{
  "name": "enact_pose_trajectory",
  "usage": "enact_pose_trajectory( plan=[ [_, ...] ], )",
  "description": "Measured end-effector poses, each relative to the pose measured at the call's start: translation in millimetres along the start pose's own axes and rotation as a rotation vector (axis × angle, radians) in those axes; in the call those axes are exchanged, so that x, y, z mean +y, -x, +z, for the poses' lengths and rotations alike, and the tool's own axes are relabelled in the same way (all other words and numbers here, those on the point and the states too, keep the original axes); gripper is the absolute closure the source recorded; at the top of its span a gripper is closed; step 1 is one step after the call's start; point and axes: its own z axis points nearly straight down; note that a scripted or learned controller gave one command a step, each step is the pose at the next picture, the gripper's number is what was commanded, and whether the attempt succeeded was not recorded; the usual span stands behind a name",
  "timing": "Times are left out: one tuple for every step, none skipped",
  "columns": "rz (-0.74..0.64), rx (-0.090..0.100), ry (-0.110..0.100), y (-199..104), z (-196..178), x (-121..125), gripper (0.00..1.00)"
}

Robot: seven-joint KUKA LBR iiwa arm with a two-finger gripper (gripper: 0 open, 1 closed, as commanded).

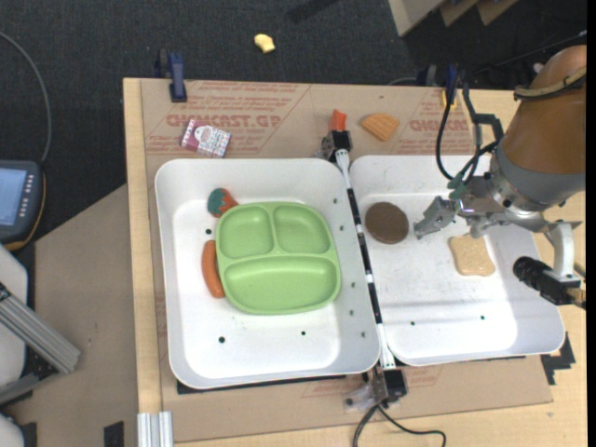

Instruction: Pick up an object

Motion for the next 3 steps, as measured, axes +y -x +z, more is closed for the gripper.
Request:
enact_pose_trajectory(
  plan=[
    [0.006, -0.002, 0.000, 82.6, 58.2, 19.1, 0.00],
    [0.001, -0.002, 0.002, 99.3, 129.8, 44.4, 0.00],
    [0.002, -0.007, 0.012, 100.5, 112.6, 46.8, 1.00]
  ],
)
